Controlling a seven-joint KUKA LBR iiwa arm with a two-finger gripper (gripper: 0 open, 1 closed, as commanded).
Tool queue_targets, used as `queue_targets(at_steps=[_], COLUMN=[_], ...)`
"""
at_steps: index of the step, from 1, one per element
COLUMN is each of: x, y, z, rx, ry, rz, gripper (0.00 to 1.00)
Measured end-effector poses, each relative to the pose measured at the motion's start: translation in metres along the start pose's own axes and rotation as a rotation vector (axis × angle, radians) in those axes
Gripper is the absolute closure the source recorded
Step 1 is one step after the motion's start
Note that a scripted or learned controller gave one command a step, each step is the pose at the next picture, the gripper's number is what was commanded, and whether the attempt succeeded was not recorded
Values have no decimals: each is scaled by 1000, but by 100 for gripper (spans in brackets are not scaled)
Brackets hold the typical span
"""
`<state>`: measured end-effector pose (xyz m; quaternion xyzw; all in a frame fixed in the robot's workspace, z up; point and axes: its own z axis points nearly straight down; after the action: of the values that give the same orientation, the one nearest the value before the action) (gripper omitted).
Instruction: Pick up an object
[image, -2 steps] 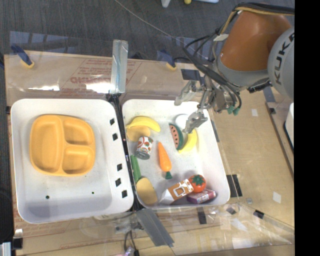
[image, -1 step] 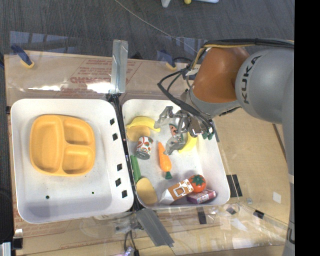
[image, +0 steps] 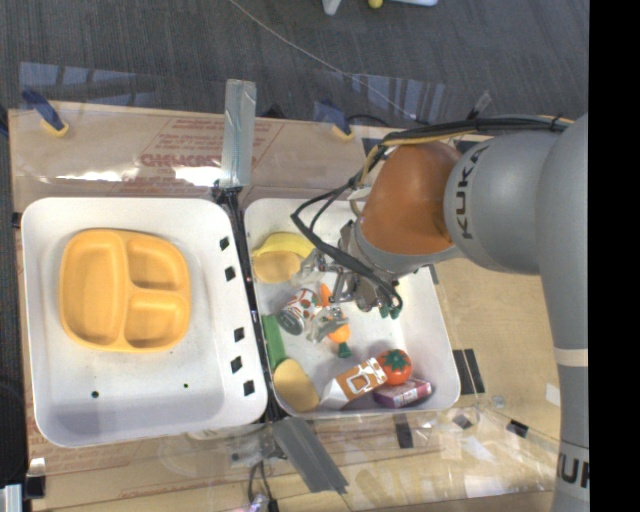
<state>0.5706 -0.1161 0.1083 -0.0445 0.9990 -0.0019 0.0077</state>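
gripper (image: 335, 300) is hanging low over the right bin (image: 432, 330) clutter | its state cannot be told | nothing is looking lifted; picking is remaining

A yellow sectioned plate (image: 124, 289) lies in the left bin (image: 60, 410), toward its far end. Grey tape (image: 238, 135) runs up from the seam between the bins across a clear plastic sheet (image: 120, 140) that covers the surface (image: 495, 300).
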Motion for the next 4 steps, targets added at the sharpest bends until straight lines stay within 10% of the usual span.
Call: queue_targets(at_steps=[1, 2, 3, 4], x=[15, 12, -62, -91], y=[12, 13, 39, 9], z=[15, 4, -88, -120], rx=[-5, -4, -3, -2], ry=[14, 11, 3, 11], rz=[63, 55, 30, 197], gripper=[0, 100, 100, 100])
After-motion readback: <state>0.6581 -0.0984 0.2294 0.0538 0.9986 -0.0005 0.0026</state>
